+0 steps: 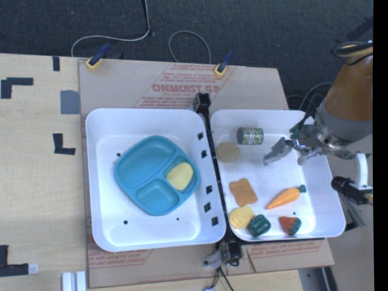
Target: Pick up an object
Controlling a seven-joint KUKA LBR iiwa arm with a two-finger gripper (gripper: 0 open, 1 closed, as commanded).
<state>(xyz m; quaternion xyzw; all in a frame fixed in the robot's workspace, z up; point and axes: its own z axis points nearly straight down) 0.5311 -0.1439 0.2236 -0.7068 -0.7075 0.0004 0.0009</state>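
- Objects for picking are gathered in the right bin [315,214]: a green can [250,136] lying on its side near the far wall, a flat tan disc [228,152] beside the divider, a brown toast-like slab [243,191] toward the middle, an orange carrot [284,197] with a green top, a bumpy yellow corn piece [241,217], a dark green rounded piece [259,225] touching it, and a red strawberry-like piece [290,224] by the near wall.
- The pincer [290,148] is seen over the right bin, between the can and the carrot, with its grey fingers [274,153] spread apart and nothing between them.
- The can lies just left of the pincer; the carrot lies below it, apart from the fingers.
- The left bin [100,162] is occupied by a blue sectioned plate [145,168], smooth and plastic-looking, with a pale yellow rounded piece [179,176] in one compartment.
- Both bins are shallow, white and glossy, joined by a black clip strip [208,162], and are set on a cardboard sheet [176,83] on the wooden counter [36,162].
- Two cables [145,17] are looped on the dark floor behind.
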